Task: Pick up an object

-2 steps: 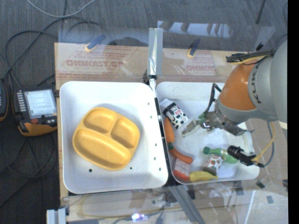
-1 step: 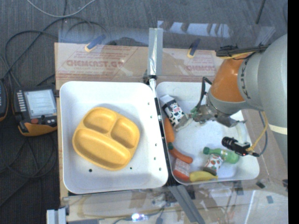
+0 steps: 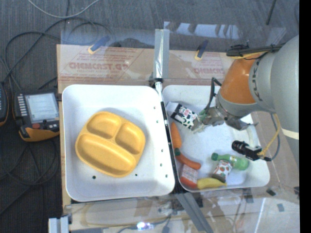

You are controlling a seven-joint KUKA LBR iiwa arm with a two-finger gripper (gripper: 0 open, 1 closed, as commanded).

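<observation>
Banana [image 3: 211, 183] lies at the near rim of the right bin [image 3: 262, 178], with a small carton [image 3: 222, 169] leaning on it and a green bottle [image 3: 232, 160] just behind. Beside these, against the bin's left wall, sit a red piece [image 3: 188, 176], a sausage-like piece [image 3: 188, 162] and a carrot [image 3: 176, 135]. Farther back, near the upper left corner, is a cow-print carton [image 3: 183, 115].

In the left bin [image 3: 73, 178] rests a yellow divided tray [image 3: 111, 142], apart from every wall.

From the right, the grey arm [image 3: 282, 81] reaches in over the right bin. Its gripper [image 3: 201, 122] hangs just beside the cow-print carton, on the carton's right and a little nearer. Whether the tips are spread or pressed together cannot be told at this size, and nothing is seen between them.

That carton looks the likeliest target. It seems light and thin-walled, so it should lift easily but may dent or twist under a hard squeeze. It lies tilted, so a pinch across its narrow faces, near the middle, would hold best; a corner grip could let it pivot out. The gripper would need to shift left over it before closing.
</observation>
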